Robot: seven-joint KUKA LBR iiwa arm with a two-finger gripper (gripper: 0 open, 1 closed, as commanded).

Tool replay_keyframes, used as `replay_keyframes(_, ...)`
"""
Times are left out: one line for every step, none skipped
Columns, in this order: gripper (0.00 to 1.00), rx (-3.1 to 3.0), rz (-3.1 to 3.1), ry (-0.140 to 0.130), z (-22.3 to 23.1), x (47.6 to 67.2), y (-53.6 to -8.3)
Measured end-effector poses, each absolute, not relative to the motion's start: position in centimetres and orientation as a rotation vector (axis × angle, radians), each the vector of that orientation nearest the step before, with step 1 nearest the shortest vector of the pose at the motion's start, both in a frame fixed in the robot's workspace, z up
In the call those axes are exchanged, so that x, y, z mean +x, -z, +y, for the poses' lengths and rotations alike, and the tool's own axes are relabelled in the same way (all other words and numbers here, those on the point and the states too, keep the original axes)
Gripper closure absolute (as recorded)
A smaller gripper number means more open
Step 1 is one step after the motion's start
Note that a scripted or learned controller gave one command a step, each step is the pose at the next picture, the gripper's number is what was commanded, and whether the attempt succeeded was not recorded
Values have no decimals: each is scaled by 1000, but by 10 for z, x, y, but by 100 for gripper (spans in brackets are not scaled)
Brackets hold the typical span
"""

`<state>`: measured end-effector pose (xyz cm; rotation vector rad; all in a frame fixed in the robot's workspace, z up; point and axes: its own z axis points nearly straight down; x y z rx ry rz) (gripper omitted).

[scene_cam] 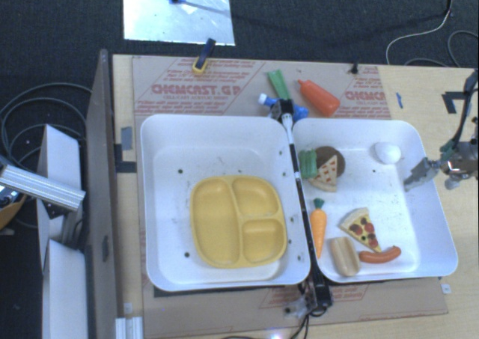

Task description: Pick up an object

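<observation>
Where bins meet, toy carrot (319, 230)

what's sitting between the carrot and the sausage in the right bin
In the camera view, a pizza slice and a bun lie between the carrot and the sausage.

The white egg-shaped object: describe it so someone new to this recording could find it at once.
Look in the right-hand bin of the two white bins, toward its far right corner. The white egg lies alone there, just left of the gripper. It is the bin's one plain white, rounded item; the pizza slice, carrot and sausage are all coloured.
</observation>
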<state>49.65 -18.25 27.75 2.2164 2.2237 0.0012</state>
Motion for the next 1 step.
replay_keyframes(0,2211,2232,-3,-137,557,-169)
